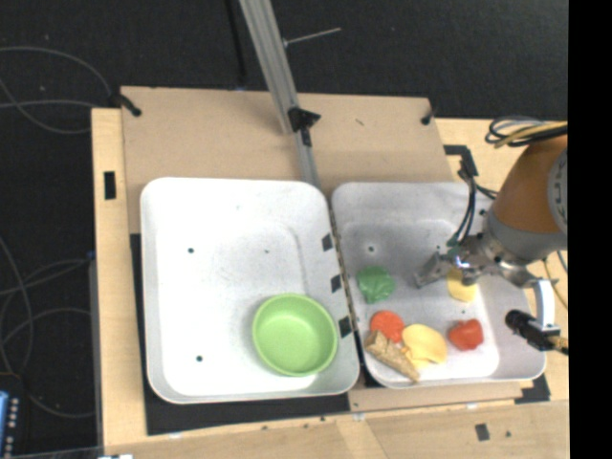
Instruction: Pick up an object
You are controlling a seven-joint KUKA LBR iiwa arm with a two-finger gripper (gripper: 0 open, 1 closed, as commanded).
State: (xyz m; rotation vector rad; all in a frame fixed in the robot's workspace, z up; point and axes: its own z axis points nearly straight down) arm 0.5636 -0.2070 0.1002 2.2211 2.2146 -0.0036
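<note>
We see the claw [457, 268] low in the right bin [402, 208], directly over a small yellow object [463, 291] that it partly hides; the blur leaves its state beyond our telling. Beside that object lie a red piece [467, 334] and a green lump [375, 283].

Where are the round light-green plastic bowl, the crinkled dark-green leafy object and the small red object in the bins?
Round light-green plastic bowl [295, 334]: camera view, inner floor.
Crinkled dark-green leafy object [375, 283]: camera view, top middle.
Small red object [466, 334]: camera view, centre of its top.
</note>
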